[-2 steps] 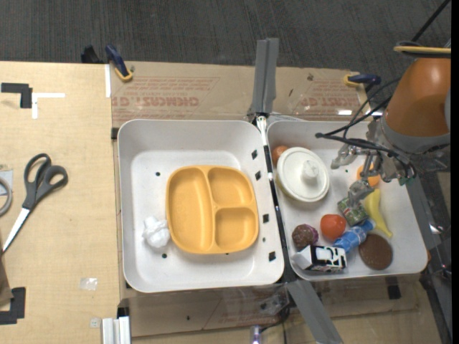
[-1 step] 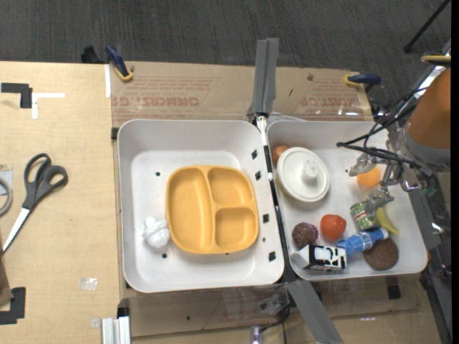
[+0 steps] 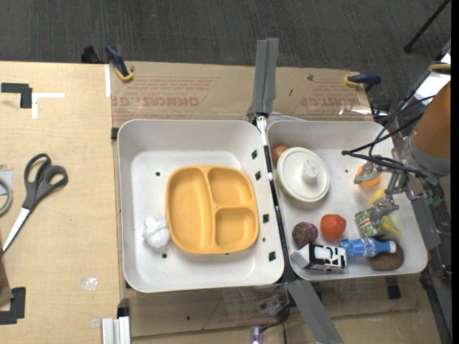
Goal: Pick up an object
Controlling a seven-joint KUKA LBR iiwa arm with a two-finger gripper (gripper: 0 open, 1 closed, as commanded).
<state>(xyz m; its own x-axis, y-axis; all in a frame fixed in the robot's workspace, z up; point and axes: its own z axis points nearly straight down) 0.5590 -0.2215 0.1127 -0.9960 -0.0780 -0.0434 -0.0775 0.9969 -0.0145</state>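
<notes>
Hovering at the right bin's [image 3: 287, 131] three o'clock edge, the gripper [image 3: 387, 199] is poised over a green can [image 3: 368, 222], finger state untellable, presumably because clutter leaves only a top approach.

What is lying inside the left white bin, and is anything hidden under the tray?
A yellow divided tray and a white crumpled object beside it. Whatever lies beneath the tray is covered.
</notes>
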